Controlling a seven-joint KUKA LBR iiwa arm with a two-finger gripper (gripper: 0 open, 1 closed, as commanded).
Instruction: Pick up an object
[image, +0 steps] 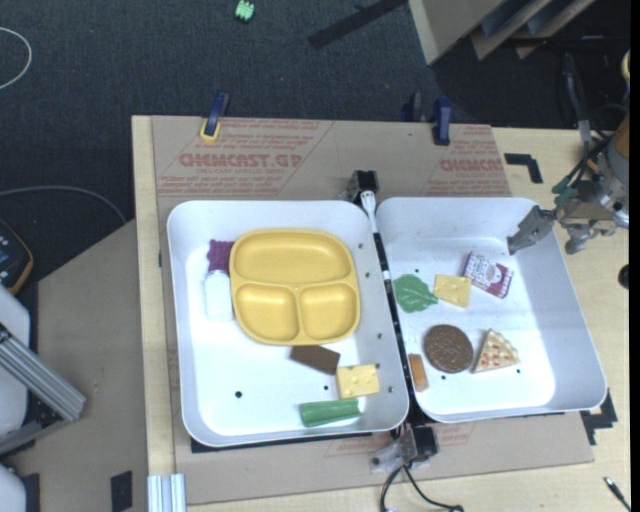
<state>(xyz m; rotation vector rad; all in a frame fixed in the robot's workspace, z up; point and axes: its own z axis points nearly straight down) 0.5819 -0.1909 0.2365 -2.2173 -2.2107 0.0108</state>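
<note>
Hand (540, 228) at right bin's (575, 330) edge — grip state unclear; arm cut off.

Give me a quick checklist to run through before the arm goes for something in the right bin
1. Gripper position: at the right bin's upper right corner, above no item. Not ok yet.
2. Fingers open or shut: cannot tell.
3. Nothing already carried: nothing visible at the gripper. Ok.
4. Nearest target: the small carton lies apart from the cheese square. Ok.
5. Crowded items: the round cookie touches the pizza slice, and the green leaf sits close against the cheese square. Not ok for a clean grasp.
6. Yellow tray sits in the left bin, out of the way. Ok.
</note>
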